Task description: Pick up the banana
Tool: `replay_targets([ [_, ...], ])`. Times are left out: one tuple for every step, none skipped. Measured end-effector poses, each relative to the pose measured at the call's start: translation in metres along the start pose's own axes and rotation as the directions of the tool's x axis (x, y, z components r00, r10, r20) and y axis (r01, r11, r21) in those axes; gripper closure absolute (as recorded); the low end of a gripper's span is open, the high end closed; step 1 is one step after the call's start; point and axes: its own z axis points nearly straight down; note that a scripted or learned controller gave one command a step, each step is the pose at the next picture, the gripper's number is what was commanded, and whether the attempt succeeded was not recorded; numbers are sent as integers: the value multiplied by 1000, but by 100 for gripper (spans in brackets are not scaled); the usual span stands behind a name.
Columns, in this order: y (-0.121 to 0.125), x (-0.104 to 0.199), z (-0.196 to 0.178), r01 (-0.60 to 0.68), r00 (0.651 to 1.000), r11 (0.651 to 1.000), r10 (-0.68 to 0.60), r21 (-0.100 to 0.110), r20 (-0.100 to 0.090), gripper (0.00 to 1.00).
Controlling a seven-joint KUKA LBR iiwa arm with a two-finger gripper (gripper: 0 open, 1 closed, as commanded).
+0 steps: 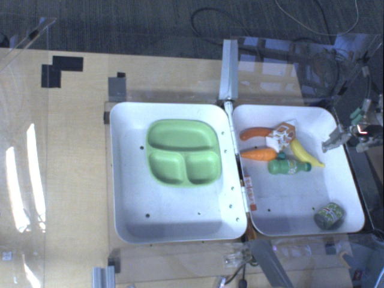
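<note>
The wooden tabletop (72, 161) carries two white bins. The left bin (129, 221) holds a green tray (183, 152) with three compartments. In the right bin (300, 212), the banana (305, 153) lies toward the far right, touching a green bottle (288, 167) and a small carton (282, 135), with two carrots (258, 155) to their left and a can (329, 215) apart, near the front corner. The end effector (336, 138) sits at the bin's right rim; whether it is open or closed cannot be told, and nothing shows in its grasp.

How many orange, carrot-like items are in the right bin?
2. One carrot lies near the bin's upper left; the other carrot lies just below it, beside the green bottle. None looks hidden.
</note>
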Motion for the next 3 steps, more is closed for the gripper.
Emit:
replay_targets([
  [35, -17, 92, 34, 999, 999, -34, 0, -1, 0],
  [74, 2, 190, 15, 1000, 1000, -15, -5, 1, 0],
  [77, 4, 177, 18, 1000, 1000, -18, -11, 0, 100],
])
